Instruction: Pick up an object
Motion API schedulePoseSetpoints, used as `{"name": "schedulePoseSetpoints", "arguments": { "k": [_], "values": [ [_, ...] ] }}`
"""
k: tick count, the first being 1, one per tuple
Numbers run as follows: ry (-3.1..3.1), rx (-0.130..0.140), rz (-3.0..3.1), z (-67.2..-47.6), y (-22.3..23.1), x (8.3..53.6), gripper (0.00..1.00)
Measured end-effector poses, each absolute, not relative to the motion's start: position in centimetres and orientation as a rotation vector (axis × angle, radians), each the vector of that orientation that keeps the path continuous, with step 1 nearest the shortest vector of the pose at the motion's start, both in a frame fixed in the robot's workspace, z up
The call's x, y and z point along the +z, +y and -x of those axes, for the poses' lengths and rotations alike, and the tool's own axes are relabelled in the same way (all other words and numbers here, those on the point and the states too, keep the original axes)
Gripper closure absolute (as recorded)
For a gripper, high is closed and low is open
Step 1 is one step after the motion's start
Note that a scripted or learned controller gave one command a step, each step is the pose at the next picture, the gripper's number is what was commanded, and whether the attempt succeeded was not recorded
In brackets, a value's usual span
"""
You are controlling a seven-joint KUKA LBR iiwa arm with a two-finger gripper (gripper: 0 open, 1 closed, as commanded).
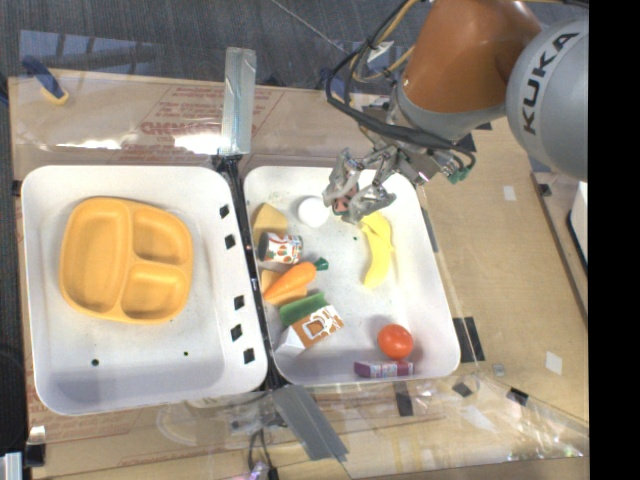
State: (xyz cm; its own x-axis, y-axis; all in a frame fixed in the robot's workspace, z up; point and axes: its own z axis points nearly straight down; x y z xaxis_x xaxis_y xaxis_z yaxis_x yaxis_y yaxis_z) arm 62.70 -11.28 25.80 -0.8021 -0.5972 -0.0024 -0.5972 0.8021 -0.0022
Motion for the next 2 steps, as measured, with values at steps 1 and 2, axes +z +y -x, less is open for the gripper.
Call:
{"name": "schedulePoseSetpoints", "arguments": {
  "k": [1, 2],
  "values": [
    [3.031, 0.001, 0.825, -56.6, -8.8, 23.5, 1.00],
    [2.894, -0.004, 1.211, -55.9, -10.7, 25.9, 1.00]
  ]
}}
